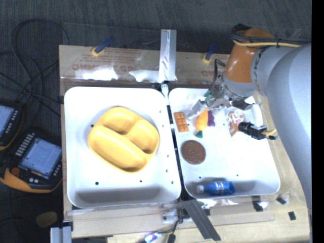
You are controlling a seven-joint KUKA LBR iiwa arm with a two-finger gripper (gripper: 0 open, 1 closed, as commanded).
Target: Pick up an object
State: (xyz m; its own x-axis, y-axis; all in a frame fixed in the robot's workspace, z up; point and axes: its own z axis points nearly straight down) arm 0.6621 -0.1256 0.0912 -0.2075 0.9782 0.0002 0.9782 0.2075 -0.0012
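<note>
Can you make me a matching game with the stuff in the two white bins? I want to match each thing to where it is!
Things:
1. big yellow squishy-looking lump
2. blue bottle
3. brown round disc
4. small orange block

Places:
A. lying along the near wall of the right bin
B. in the middle of the left bin
C. in the right bin, against the divider between the bins
D. in the right bin, just nearer than the orange block

Pairs: 1-B, 2-A, 3-D, 4-C
</note>
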